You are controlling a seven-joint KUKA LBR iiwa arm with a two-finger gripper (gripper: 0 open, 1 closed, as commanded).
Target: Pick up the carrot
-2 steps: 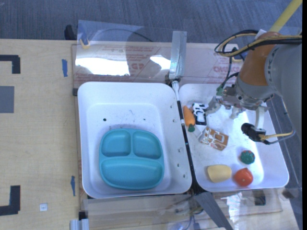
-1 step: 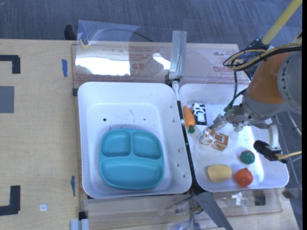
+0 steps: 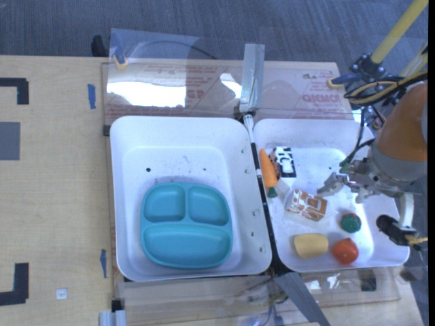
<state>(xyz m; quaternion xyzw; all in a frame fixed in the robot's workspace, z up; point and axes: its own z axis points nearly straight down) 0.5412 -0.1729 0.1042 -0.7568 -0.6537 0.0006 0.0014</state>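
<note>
- Tomato (image 3: 345, 250) sits near the front edge of the right bin (image 3: 319, 156), with a yellow lump (image 3: 310, 244) of toy food just to its left.
- Green round piece (image 3: 351, 223) lies just behind the tomato, near the arm's wrist.
- Blue divided plate (image 3: 185, 225) fills the front half of the left bin (image 3: 136, 155).
- Wrapped snack (image 3: 306, 205) in a brown-and-white packet rests mid-bin, just beside the claw.
- Claw (image 3: 341, 182) hangs over the right side of the right bin; its fingers look slightly apart with nothing between them, and whether a tip touches the packet cannot be told.
- Carrot (image 3: 268, 170) lies along the left wall of the right bin, well apart from the claw, its green end toward the front.
- Black-and-white card (image 3: 285, 162) lies just right of the carrot.
- Wooden surface (image 3: 47, 202) carries both bins.
</note>
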